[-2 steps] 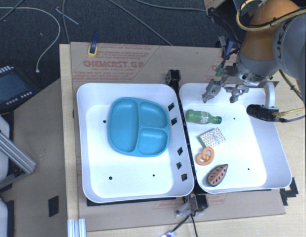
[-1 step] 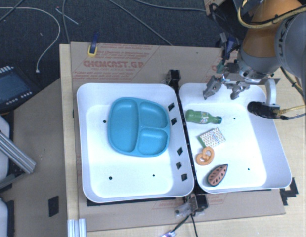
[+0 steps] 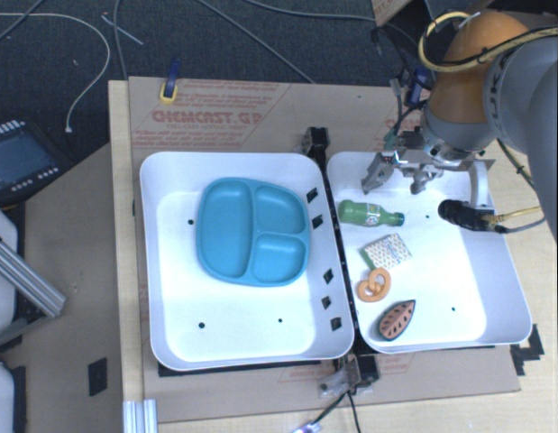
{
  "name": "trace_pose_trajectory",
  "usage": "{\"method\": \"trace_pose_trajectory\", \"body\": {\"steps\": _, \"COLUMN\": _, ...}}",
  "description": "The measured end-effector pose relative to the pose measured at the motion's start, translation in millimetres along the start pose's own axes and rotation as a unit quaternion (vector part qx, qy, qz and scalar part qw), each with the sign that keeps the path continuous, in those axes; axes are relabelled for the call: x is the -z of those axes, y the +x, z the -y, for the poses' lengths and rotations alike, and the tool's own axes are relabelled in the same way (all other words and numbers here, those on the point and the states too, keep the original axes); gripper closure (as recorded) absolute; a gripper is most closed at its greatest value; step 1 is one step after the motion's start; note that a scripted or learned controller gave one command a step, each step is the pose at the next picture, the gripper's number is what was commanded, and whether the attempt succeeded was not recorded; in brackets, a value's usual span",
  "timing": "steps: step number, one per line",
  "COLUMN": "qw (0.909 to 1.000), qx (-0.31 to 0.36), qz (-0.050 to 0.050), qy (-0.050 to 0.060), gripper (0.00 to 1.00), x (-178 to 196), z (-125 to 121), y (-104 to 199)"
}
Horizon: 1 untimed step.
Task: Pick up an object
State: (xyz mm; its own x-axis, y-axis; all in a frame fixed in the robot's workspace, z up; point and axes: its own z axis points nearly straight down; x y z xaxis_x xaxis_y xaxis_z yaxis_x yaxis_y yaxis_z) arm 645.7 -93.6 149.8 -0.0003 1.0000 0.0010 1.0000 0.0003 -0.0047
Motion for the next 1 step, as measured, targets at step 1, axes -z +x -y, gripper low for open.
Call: {"method": "trace_pose_trajectory", "body": {"steps": 1, "qw": 1.0, "qx": 0.0, "qz": 0.0, "qy": 0.001, "gripper": 0.0, "x": -42.7, "z": -1.6, "y": -1.6}}
